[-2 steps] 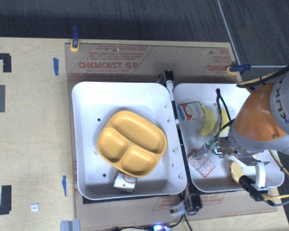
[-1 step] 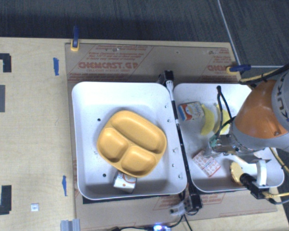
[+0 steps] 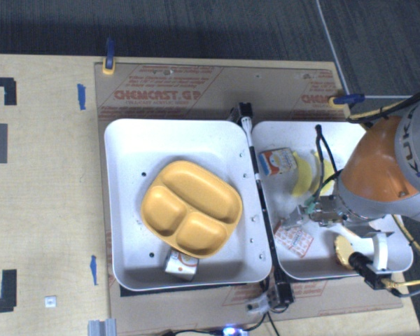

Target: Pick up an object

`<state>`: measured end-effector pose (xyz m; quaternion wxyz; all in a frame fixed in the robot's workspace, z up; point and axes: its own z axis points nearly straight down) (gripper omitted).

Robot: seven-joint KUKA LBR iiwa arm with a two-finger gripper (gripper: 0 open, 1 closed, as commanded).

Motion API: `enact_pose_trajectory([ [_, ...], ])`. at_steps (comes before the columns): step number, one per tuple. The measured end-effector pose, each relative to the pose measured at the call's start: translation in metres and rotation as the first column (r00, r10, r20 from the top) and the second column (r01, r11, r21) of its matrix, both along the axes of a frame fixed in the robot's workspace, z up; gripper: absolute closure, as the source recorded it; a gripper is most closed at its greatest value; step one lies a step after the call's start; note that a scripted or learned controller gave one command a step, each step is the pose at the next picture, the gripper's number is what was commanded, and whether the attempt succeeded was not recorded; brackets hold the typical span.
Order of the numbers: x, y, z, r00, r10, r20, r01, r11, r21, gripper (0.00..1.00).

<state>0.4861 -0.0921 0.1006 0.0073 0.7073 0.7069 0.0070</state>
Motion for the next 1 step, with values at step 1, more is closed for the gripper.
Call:
enact_pose_trajectory([
  [1,-0.0021,-0.0019,-0.0115,1.0,0.002,-0.008,-0.002,1.0,0.004,0.0],
])
